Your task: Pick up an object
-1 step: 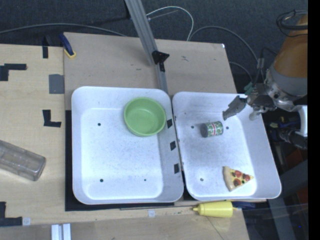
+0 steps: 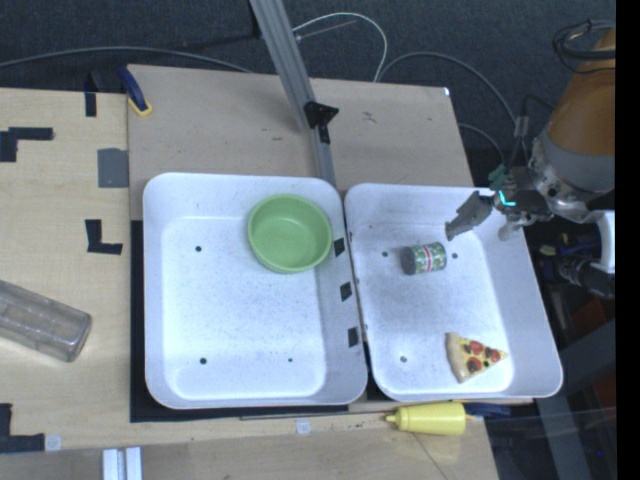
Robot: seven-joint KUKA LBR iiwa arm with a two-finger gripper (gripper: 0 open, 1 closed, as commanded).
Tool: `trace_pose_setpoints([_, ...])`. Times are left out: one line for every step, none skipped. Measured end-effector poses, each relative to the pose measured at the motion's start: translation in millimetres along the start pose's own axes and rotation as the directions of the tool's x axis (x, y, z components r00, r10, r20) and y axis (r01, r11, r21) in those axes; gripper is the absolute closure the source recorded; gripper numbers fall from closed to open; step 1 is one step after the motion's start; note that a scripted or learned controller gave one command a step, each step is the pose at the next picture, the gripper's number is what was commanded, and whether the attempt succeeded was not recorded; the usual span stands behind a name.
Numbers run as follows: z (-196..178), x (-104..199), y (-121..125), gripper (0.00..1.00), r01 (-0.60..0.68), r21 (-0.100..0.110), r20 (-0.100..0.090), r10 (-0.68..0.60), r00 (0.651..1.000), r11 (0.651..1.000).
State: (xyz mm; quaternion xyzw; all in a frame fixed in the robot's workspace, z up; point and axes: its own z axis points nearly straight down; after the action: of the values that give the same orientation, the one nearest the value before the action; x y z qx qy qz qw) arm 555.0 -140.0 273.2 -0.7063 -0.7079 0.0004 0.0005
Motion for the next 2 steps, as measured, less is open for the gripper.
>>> trace_pose_setpoints([60,4,7,0.00,0.000,0.006,0.000,0.000,1.000,1.000])
trace_pose_setpoints([125,7,8,0.00,-0.001,0.007,-0.001,0.001,1.000,1.000])
